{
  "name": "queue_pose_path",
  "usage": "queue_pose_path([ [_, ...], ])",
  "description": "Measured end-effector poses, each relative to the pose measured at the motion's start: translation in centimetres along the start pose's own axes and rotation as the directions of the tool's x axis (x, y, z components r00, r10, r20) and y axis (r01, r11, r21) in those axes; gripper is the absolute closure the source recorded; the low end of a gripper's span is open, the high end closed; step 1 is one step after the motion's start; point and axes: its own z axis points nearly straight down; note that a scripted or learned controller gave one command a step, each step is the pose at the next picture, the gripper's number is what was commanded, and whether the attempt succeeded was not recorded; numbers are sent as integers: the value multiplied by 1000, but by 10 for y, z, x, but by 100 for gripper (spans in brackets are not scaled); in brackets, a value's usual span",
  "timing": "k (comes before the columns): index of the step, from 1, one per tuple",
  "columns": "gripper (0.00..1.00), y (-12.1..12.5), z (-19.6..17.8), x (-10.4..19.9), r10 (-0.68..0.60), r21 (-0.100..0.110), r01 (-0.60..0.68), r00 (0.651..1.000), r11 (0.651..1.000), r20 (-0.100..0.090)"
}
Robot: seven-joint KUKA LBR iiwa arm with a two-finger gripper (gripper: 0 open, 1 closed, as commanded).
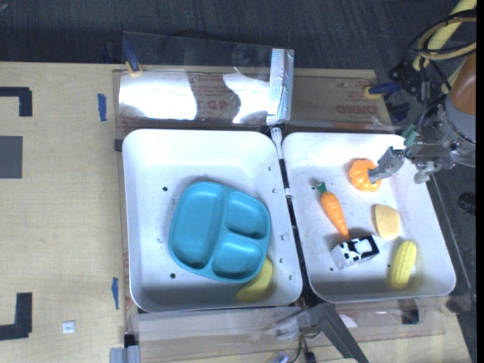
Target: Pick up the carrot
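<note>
Beside the carrot [333, 209], a black-and-white toy [356, 250] and pale wedge [386, 221].

Dark carpet floor [227, 6]; pale wooden bench [60, 203].

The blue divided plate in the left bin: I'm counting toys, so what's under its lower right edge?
A yellow toy pokes out from under the blue divided plate, resting in the left bin. The plate covers its upper part, so its full shape stays hidden.

Glossy blue plastic tray [219, 233], smooth white bins [144, 203]
</note>
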Motion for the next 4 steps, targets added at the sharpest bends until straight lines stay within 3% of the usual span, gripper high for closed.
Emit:
queue_pose_path([
  [1, 0, 30, 135, 13, 67, 6, -67, 998, 998, -1],
  [2, 0, 20, 184, 33, 100, -12, -100, 995, 995, 1],
  [3, 100, 21, 176, 32, 104, -15, -104, 995, 994, 2],
  [4, 100, 19, 54, 37, 88, -10, -88, 996, 996, 1],
])
